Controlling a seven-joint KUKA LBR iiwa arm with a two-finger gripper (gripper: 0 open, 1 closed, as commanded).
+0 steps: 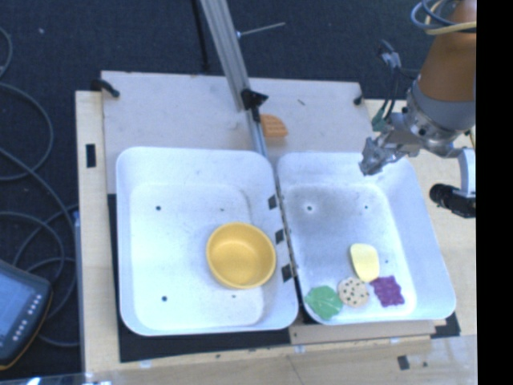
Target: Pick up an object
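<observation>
Camera view: at the right bin's (417,215) near edge lie a green piece (324,301), cookie (353,292), purple piece (389,290) and yellow piece (364,261). Well beyond them, over the far rim, hangs the gripper (375,160); its opening cannot be told.

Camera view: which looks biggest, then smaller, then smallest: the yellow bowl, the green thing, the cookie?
1. yellow bowl
2. green thing
3. cookie
The green thing and cookie look close in size.
</observation>
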